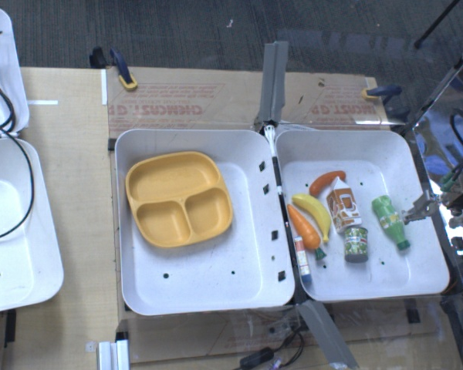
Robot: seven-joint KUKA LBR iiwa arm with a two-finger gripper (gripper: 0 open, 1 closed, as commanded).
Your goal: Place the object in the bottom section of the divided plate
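The plate [180, 199] lies empty in the left bin [201, 291], its sections free to be filled. The objects are heaped in the right bin [386, 284]: banana [314, 214], carrot [305, 227], bottle [390, 220], can [356, 244]. The gripper's [426, 206] state cannot be told at the rim.

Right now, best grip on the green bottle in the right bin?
Take the green bottle across its body at mid-length, coming straight down from above. It lies flat on its side, long axis running toward the near-right corner, apart from the can and the carton, so there looks to be room either side of it.
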